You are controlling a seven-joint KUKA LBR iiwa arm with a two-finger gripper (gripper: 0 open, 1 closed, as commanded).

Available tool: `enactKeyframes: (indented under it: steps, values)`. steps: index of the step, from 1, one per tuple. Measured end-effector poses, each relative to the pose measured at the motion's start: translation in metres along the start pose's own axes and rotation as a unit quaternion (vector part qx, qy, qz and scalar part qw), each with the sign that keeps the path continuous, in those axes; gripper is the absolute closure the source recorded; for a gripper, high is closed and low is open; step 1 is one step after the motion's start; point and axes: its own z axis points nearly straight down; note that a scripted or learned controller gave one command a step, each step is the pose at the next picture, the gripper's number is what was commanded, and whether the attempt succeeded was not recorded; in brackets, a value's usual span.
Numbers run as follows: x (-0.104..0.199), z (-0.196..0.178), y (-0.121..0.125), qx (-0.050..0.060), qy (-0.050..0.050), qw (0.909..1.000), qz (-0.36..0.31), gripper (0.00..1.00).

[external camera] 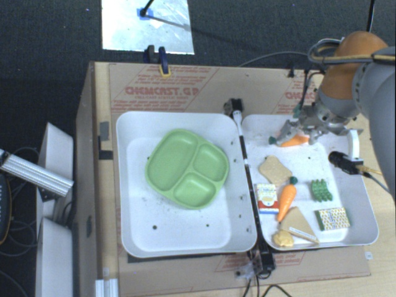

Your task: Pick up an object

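My gripper [301,132] is low over the far part of the right bin [359,184], at its back edge. A small orange piece [296,142] lies right under the gripper's tip, touching it or nearly so; whether it is held I cannot tell. Nearer the front of the same bin lie a tan slice [274,169], a toy carrot [286,200], a small white and red carton [266,197], a green ridged piece [320,190], a patterned block [332,217], a tan wedge [298,225] and a yellow lump [282,239].
The left bin [136,228] bears a green divided plate [187,167]. A rail [245,166] runs between the two bins. The arm's grey body and orange band [349,73] hang over the right bin's back right corner.
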Motion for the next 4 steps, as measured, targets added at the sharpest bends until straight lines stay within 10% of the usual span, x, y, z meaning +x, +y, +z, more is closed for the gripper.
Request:
enactKeyframes:
  steps: [1,2,3,4]
  values:
    - [-0.006,0.021,0.007,-0.010,0.000,0.9999,0.003,0.00]
    - [-0.006,0.009,0.006,-0.005,0.002,1.0000,0.001,1.00]
    - [0.028,-0.094,0.005,-0.021,-0.001,0.9998,0.003,1.00]
    - [0.027,-0.093,0.004,-0.019,-0.001,0.9998,0.004,0.00]
